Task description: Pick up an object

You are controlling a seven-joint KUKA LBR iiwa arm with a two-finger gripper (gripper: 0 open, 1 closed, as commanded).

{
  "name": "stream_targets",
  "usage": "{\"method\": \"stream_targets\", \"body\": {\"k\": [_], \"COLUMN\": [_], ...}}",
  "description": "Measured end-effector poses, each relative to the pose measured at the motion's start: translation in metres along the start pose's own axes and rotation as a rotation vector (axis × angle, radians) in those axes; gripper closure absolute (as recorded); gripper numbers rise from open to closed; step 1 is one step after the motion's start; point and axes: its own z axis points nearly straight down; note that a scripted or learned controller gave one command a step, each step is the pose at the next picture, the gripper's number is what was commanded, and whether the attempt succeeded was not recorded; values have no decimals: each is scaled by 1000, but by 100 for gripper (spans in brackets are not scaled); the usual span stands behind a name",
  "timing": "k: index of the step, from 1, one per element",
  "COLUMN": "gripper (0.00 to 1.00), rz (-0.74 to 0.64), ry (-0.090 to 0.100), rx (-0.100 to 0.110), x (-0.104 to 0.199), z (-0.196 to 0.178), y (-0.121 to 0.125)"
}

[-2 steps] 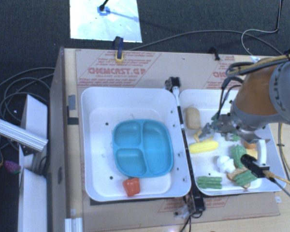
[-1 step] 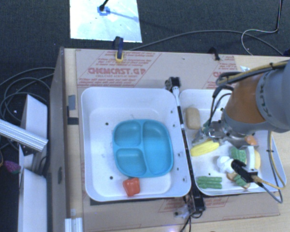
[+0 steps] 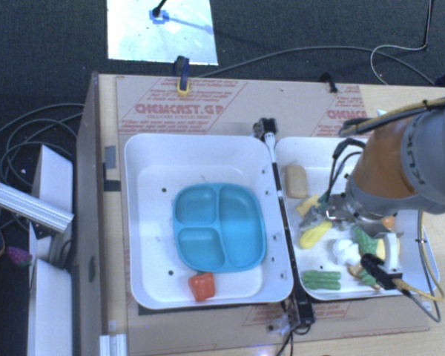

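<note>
The grey arm with its orange band reaches in from the right over the right bin. Its gripper hangs low among the toy foods there. Just left of and below it lies a yellow piece, and a smaller yellow piece sits a bit higher. A tan lump rests at the bin's far left. A white piece, a green pea pod and green bits lie along the near side. The arm hides part of the bin's right half.
The left bin holds a blue divided plate and a small red-orange piece near its front wall. A ridge separates the two bins. Cables and a yellow clamp lie beyond the bench's far edge.
</note>
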Motion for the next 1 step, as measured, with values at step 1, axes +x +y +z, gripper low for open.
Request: {"method": "stream_targets", "body": {"k": [1], "gripper": [0], "rz": [0], "ry": [0], "rx": [0], "x": [8], "z": [0], "y": [-12]}}
